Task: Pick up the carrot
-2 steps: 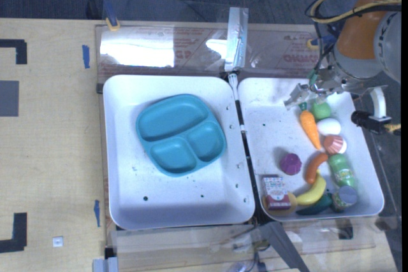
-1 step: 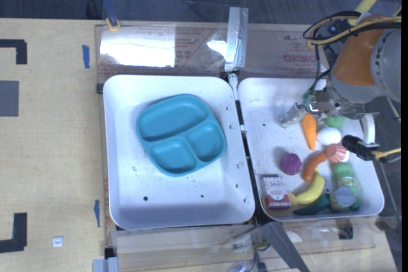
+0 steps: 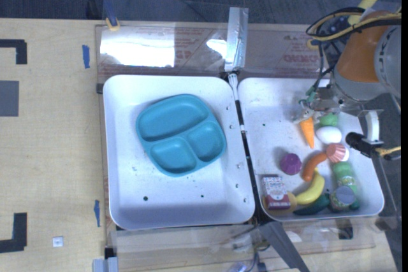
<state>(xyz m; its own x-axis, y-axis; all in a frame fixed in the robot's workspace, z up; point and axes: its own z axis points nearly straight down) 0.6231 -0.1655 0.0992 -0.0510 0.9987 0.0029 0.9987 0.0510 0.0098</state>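
The gripper [image 3: 313,110] hangs low over the far part of the right bin [image 3: 264,105], and whether its jaws are apart or together cannot be told from this slant. Directly under them, touching or nearly so, lies the one carrot [image 3: 308,132], orange, its thick end up toward the gripper and its point toward the near side.

Just to the right of the carrot sit one white egg [image 3: 329,135] and, behind it, one green item [image 3: 329,120]. Nearer the camera come one pink-and-white cupcake [image 3: 336,152], one orange sausage-shaped piece [image 3: 312,164], one purple ball [image 3: 291,163], one yellow banana [image 3: 312,190], one small red-and-white carton [image 3: 275,191] and one green can [image 3: 344,183].

Well to the left of the jaws, the left bin [image 3: 121,156] holds one blue three-compartment plate [image 3: 182,133]. That makes two white bins in all.
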